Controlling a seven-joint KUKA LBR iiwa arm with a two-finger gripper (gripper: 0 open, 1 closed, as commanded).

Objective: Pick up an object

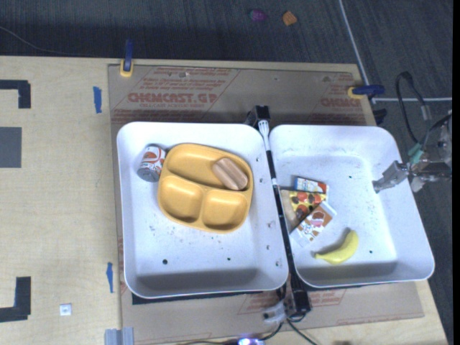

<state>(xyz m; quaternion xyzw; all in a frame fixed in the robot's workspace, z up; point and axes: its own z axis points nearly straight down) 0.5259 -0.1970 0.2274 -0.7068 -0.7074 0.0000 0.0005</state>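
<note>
Jaws: open or closed cannot be told; the grey gripper (388,178) hovers at the right white bin's (374,261) edge. Curved yellow banana (339,247) lies below; descend centred across it.

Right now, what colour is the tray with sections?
The divided tray is yellow, seen clearly in the camera view.

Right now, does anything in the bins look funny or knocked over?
Yes. A soda can lies on its side in the left bin, wedged against the yellow tray. A sausage sits in the tray's upper right compartment.
</note>
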